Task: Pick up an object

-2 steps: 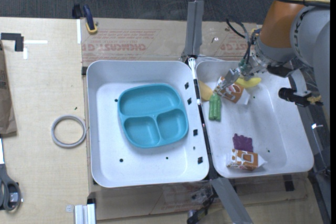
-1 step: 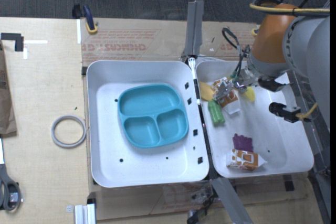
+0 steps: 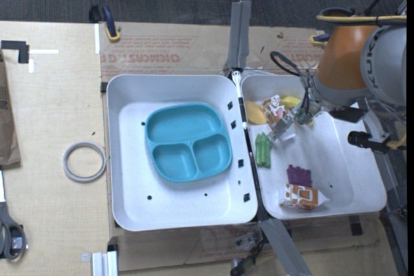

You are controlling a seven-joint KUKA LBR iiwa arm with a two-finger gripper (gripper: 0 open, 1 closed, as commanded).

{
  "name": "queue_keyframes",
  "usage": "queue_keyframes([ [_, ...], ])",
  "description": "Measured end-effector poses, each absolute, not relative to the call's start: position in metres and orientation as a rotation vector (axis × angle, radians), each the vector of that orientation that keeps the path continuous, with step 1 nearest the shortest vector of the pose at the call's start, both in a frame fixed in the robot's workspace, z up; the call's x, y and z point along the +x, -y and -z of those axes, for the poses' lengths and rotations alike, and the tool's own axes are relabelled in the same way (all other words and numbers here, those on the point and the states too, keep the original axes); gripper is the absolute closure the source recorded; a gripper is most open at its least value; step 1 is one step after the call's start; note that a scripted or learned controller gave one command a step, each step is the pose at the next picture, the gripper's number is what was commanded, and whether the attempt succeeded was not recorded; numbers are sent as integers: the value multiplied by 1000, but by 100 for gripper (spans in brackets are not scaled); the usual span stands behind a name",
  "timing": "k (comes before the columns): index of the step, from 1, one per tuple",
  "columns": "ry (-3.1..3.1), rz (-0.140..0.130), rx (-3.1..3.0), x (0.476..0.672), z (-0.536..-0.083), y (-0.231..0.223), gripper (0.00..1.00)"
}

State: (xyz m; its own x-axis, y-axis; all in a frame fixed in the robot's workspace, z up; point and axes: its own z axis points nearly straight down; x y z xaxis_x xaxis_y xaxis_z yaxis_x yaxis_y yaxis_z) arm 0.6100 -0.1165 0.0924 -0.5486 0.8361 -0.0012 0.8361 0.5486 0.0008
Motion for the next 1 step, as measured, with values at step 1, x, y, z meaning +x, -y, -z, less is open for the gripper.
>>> queue_keyframes([
  [1,-2833,26,1430,651,-92,109,0],
])
